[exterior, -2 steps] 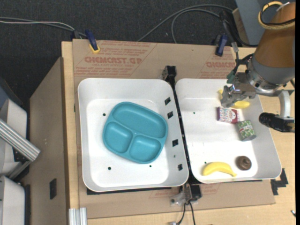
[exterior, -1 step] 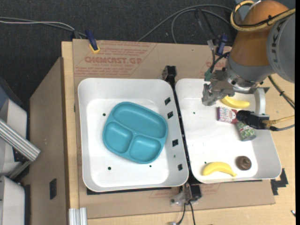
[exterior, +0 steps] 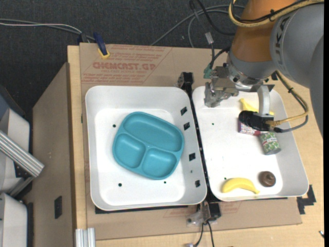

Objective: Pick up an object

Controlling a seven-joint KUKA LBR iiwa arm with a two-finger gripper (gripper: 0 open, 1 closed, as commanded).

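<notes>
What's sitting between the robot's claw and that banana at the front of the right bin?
Nothing: the camera view shows bare white bin floor between the gripper and the banana.

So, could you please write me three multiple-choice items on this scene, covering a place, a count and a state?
1. Where does the blue divided plate lie?
A. left bin
B. right bin
C. on the cardboard

2. How many compartments does the plate have?
A. two
B. three
C. five

3. How does the pincer stand?
A. gripping the banana
B. resting on the plate
C. over the right bin's far left corner, away from the banana

Key: 1 A, the plate rests in the left bin. 2 B, ridges mark three wells. 3 C, the banana lies alone near the right bin's front edge.
</notes>
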